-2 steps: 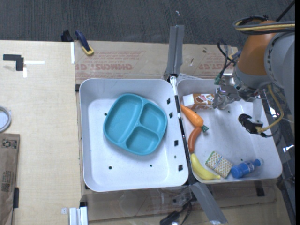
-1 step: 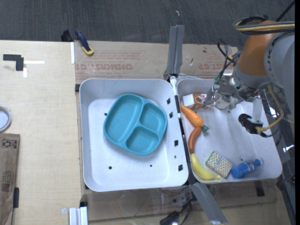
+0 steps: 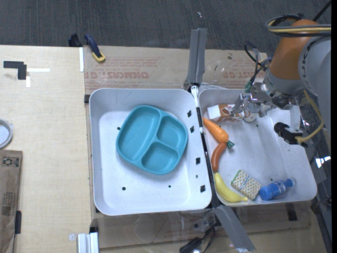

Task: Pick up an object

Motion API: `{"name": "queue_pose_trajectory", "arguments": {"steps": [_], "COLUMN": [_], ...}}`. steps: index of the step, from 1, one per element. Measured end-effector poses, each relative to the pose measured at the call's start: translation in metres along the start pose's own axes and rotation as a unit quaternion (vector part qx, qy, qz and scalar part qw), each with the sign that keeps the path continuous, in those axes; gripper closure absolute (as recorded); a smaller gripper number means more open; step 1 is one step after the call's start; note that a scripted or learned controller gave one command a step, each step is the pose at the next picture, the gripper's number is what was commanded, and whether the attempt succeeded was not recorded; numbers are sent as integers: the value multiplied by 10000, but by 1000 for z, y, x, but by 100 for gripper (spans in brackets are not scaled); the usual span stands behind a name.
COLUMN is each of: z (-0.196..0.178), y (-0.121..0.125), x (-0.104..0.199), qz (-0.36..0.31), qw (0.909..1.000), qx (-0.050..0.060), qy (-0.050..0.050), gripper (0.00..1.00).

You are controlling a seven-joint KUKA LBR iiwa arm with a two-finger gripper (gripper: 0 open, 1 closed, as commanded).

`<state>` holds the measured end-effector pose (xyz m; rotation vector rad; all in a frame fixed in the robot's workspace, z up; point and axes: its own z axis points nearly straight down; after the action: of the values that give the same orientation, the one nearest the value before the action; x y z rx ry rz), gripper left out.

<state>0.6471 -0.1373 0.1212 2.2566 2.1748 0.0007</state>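
- Camera view: two white bins sit side by side on the counter [image 3: 47, 115]. The left bin [image 3: 97, 141] holds a blue divided plate [image 3: 151, 139], centre frame.
- The right bin [image 3: 303, 167] holds a carrot [image 3: 216, 130], sausage [image 3: 218, 157], banana [image 3: 227, 191], patterned packet [image 3: 245, 184] and blue bottle [image 3: 274, 189].
- The end effector [image 3: 247, 109] hangs low at that bin's upper left corner, likely seeking a small brown-and-white item [image 3: 224, 111] beside it; its opening cannot be told.
- The wall crowds that corner; mid-bin offers more room.

The hand [image 3: 246, 109] hangs low in the right bin [image 3: 295, 157] near a carrot [image 3: 216, 130], banana [image 3: 227, 190] and bottle [image 3: 274, 189].
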Motion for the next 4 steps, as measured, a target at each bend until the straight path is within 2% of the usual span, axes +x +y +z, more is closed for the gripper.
{"name": "queue_pose_trajectory", "arguments": {"steps": [1, 2, 3, 4], "z": [3, 2, 1, -2], "y": [15, 15, -7, -40], "x": [1, 27, 16, 3], "qz": [147, -11, -2538, -1693], "qw": [9999, 10000, 9672, 9856], "qx": [-42, -62, -56, 13], "qy": [3, -36, -3, 23], "gripper": [0, 0, 0, 0]}}
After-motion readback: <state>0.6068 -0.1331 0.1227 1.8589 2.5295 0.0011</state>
